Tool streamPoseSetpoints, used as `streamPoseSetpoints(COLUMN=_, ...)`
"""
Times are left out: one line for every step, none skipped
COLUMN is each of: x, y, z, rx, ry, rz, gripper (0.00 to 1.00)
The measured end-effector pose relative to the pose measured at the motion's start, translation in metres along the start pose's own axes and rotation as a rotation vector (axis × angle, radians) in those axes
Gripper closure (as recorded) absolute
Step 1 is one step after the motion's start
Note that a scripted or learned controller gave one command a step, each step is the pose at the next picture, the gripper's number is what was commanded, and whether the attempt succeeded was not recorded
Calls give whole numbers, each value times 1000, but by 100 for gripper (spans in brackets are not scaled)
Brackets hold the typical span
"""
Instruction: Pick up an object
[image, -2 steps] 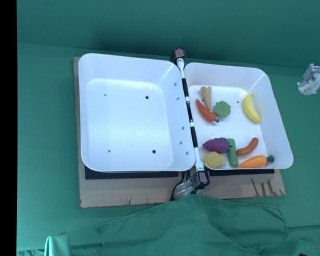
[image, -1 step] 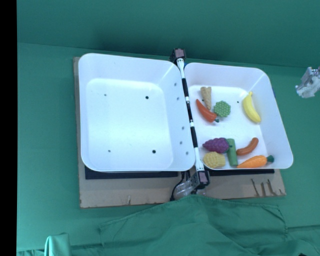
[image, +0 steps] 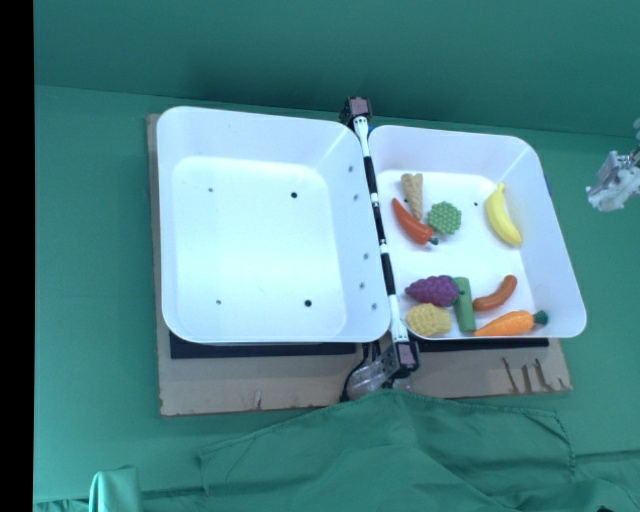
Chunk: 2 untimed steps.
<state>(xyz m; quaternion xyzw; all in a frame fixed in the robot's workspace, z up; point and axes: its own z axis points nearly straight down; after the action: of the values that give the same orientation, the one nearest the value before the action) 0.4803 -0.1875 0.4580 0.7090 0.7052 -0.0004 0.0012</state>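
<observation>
Toy fruits and vegetables fill the right bin (image: 560, 290): a banana (image: 503, 216), red pepper (image: 411, 222), purple grapes (image: 432, 290), a carrot (image: 510, 323) and a sausage (image: 495, 293), crowded near each other. The left bin (image: 190, 140) adjoins it on the green tabletop (image: 90, 250). The hand (image: 612, 184) hovers outside the right bin's far corner; its grip cannot be told.

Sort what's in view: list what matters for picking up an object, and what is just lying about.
Job:
gripper, at the view's right edge, outside the bins
right bin with toy food: banana, carrot, grapes, sausage, red chilli

Lying about:
left bin
cardboard sheet
green cloth
</observation>
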Motion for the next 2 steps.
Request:
streamPoseSetpoints(x=0, y=-7, z=13, rx=-1, ry=-1, rz=0, gripper=100)
streamPoseSetpoints(x=0, y=-12, z=22, rx=-2, ry=-1, rz=0, gripper=100)
